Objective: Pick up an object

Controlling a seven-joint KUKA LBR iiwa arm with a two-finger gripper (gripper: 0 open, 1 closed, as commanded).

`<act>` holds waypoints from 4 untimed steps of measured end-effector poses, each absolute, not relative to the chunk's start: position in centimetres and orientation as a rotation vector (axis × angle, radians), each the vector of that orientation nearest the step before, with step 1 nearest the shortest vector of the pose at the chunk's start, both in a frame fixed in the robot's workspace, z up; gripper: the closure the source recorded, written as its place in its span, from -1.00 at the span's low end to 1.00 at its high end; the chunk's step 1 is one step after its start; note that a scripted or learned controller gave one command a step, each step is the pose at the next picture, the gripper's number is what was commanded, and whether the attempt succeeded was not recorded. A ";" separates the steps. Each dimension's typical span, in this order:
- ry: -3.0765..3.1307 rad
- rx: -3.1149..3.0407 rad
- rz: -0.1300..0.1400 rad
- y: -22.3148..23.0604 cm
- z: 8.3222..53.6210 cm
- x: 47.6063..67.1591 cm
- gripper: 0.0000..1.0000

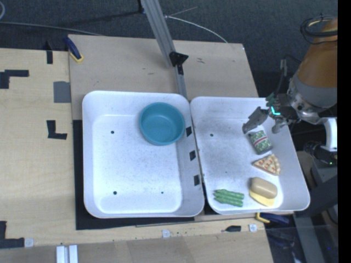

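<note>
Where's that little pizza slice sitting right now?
The pizza slice lies in the right bin, near its right edge, between the can and the yellow sponge.

A single fixed camera sits above the bench (137,53), looking down at a slant from a middling height. Both bins fit in frame: left bin (104,201) toward 9 o'clock, right bin (219,119) toward 3 o'clock, where the arm (318,70) enters

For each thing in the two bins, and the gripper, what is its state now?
blue bowl: upright, in left bin
can: lying on its side, right bin
pizza slice: flat
sandwich: flat
green beans: flat
gripper: open, above can
</note>
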State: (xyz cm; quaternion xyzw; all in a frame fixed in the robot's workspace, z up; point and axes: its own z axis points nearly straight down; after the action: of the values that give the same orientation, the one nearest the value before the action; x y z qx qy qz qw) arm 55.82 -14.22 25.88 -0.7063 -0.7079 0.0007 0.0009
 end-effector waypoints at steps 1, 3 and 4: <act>-2.223 -2.218 0.002 -14.2 25.9 55.8 -1.00; -2.218 -2.216 0.007 -14.2 15.2 55.4 -1.00; -2.221 -2.219 0.005 -14.6 8.9 55.6 -1.00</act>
State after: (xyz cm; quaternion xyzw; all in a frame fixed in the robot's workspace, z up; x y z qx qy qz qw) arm 55.61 -14.61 8.92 -0.7067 -0.7075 0.0015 0.0010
